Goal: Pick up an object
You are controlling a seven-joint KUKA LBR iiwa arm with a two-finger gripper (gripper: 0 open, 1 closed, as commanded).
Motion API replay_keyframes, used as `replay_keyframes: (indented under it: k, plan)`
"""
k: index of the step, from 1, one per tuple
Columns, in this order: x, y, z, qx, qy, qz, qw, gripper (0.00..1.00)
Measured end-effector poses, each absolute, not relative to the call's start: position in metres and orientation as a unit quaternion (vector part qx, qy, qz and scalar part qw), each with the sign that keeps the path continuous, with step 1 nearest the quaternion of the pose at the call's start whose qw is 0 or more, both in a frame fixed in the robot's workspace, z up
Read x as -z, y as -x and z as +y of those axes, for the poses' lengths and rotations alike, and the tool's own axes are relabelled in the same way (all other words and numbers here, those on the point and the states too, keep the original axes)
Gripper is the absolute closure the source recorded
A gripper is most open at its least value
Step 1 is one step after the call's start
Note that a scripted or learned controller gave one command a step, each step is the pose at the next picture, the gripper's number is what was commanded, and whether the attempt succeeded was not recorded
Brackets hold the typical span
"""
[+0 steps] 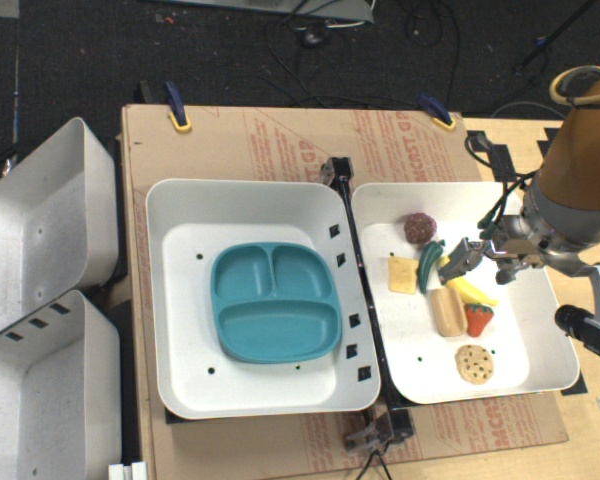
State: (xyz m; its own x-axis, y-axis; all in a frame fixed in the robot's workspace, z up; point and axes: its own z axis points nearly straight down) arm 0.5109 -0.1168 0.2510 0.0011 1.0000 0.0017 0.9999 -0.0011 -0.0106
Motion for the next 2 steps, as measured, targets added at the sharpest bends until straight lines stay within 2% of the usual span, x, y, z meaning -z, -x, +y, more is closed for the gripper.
replay_keyframes:
  k: [1, 2]
  plan:
    - [-0.256, -0.513, -0.117, -0.0002, 0.707, -0.707, 0.000, 0.00]
    - [-0.209, -0.507, -0.123, -0.0017, 0.708, -0.706, 0.002, 0.00]
